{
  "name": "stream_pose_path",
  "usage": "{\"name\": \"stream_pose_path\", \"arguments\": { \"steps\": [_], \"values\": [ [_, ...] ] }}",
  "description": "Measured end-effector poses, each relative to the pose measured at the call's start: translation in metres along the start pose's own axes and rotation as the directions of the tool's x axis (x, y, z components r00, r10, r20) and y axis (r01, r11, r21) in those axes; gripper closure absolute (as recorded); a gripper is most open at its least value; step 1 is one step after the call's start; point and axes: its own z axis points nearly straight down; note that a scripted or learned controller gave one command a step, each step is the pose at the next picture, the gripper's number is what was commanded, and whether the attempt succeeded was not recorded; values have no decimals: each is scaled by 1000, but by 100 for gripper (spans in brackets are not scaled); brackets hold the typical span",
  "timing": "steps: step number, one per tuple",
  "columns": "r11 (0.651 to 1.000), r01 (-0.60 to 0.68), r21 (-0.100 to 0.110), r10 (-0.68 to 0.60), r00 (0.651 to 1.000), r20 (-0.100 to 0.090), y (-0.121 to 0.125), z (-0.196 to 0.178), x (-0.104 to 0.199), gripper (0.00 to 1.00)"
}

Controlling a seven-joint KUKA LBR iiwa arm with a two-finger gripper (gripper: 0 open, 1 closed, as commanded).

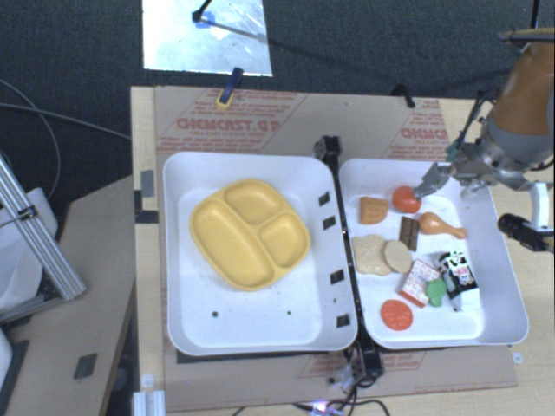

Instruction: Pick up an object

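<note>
The right bin holds toy food. There is a red tomato, an orange wedge, a brown chocolate bar, a drumstick, two beige bread pieces, a red-and-white packet, a black-and-white item and a red disc. My gripper hangs over the bin's back right part, just right of the tomato. Its fingers are spread, with nothing between them. The left fingertip is near the tomato's upper right side.
A yellow divided plate lies in the left bin. Both bins rest on a cardboard sheet. A black divider runs between them. A black part of the arm juts over the right bin's right rim.
</note>
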Motion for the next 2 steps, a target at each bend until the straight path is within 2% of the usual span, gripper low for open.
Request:
{"name": "stream_pose_path", "arguments": {
  "steps": [1, 2],
  "values": [
    [1000, -7, 5, 7, 1000, 0, -132, 80, -13, 0],
    [1000, 7, -7, -7, 1000, 0, -60, 57, 22, 0]
  ]
}}
